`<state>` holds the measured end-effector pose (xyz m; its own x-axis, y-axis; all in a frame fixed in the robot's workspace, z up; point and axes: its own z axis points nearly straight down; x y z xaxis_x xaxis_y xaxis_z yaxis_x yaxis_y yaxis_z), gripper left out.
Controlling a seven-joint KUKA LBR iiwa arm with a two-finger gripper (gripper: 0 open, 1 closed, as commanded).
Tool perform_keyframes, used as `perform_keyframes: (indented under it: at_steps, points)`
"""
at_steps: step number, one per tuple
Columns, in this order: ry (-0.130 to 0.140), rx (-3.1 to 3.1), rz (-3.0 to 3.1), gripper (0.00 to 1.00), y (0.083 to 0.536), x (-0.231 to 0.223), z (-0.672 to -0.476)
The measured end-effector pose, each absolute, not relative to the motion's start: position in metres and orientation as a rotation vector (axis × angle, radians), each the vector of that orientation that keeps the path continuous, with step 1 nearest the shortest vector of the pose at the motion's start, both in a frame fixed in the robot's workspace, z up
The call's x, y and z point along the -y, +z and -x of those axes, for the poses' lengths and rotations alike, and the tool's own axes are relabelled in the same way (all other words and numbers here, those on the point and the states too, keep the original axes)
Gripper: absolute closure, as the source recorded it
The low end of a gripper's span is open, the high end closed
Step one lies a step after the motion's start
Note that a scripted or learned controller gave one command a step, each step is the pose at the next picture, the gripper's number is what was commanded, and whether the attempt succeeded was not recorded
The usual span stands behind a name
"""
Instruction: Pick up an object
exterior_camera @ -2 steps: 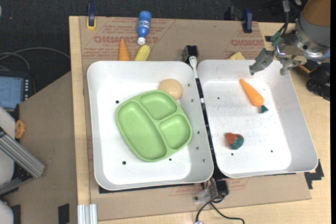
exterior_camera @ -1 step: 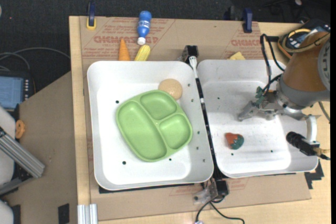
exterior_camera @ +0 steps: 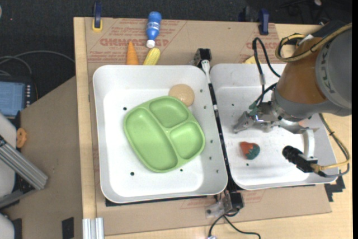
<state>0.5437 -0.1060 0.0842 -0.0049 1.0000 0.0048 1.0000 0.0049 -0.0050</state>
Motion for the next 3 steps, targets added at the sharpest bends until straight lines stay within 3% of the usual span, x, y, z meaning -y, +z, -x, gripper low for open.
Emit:
perform_keyframes:
  at_steps: [1,2,3]
  points:
    - [0.004,2.215,2.218,0.00,0.084,0.096,-0.492]
    - [-0.001,2.221,2.226,1.00,0.095,0.098,-0.496]
    - [-0.020,2.240,2.218,1.00,0.191,0.036,-0.579]
